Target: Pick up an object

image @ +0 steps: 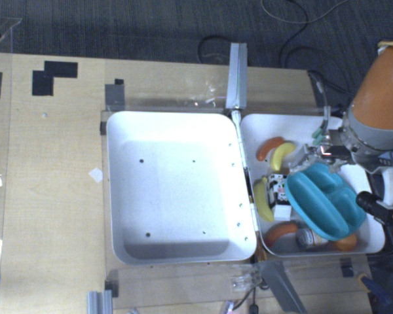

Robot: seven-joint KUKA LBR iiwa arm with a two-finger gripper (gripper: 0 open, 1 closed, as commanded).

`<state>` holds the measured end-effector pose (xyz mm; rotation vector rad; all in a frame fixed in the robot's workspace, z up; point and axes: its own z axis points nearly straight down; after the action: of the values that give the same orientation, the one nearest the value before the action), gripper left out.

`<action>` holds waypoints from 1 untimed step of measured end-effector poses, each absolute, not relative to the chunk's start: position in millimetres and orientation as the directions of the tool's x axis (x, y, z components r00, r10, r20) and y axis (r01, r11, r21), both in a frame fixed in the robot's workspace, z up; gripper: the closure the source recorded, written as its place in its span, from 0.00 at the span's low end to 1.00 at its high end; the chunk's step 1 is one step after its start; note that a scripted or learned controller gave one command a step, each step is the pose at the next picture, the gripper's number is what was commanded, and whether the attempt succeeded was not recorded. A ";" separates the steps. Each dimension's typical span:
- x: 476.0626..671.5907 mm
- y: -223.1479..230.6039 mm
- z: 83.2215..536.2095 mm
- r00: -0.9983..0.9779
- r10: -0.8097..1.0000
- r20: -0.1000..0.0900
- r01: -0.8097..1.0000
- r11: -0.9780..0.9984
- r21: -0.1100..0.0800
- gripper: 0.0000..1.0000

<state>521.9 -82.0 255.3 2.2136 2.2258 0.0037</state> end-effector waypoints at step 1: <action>511.4 -112.0 132.6 -0.180 0.984 -0.004 0.984 0.180 0.014 0.00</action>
<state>511.4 -112.0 132.6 2.0041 2.4035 0.0125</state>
